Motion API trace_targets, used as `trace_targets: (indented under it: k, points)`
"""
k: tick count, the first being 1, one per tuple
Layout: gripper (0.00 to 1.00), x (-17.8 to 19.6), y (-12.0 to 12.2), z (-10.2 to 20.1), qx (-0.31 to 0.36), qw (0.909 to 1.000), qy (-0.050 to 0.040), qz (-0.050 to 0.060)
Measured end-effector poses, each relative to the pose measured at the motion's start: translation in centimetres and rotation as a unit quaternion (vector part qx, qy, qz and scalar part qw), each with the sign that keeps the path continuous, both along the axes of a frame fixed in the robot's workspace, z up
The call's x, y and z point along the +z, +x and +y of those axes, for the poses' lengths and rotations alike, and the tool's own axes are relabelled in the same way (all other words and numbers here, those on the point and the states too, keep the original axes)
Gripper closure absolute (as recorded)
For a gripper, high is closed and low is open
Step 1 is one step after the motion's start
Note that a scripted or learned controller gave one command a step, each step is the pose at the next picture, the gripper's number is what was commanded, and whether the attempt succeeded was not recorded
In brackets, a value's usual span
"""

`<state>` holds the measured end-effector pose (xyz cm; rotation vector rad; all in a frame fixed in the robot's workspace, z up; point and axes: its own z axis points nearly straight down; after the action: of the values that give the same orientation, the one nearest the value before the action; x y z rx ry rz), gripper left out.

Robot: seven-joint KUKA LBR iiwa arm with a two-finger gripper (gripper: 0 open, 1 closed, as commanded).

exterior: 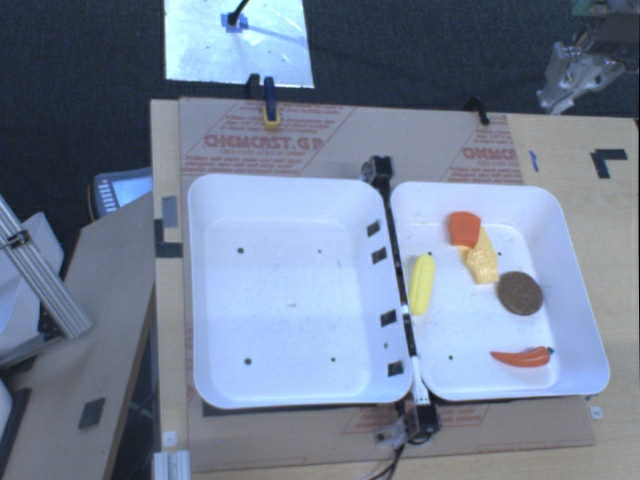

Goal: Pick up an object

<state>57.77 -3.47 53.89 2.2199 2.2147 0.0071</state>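
Your jaws [580, 68] sit at the top right corner of the camera view, a pale metallic cluster hanging over the dark floor beyond the far edge of the desk [420, 143]. From this angle you cannot tell whether they are spread or pressed together; the metal parts blur into one another. Nothing shows between them.

Everything you could pick lies well apart from the jaws, down in the right bin [560, 218]. Nearest to them is the orange block [463, 228], close to the bin's far wall. Touching its near right corner is the pale yellow piece [483, 260], which runs at a slant toward the brown round disc [520, 293]; the disc lies just beside the yellow piece's lower end. Further toward you, near the bin's front right corner, the red-orange chili pepper [520, 357] lies almost level, its dark stem tip pointing right. The yellow corn cob [422, 284] lies on its own by the bin's left wall, nearly upright in the picture, just beside the black hinge clips [388, 288] that join the two bins.

The left bin [210, 268] adjoins the right one along that seam. Both bins rest on a cardboard sheet with red lettering [265, 140], held at its far edge by a yellow and black clamp [270, 103]. Beyond the desk a square metal plate [238, 26] lies on the dark floor.
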Motion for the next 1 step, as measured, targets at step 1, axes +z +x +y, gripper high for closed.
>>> trace_targets:
  k: [1]
  points:
    - [1.0,-2.97,0.05,-8.22,-0.002,1.0,-0.001,0.003]
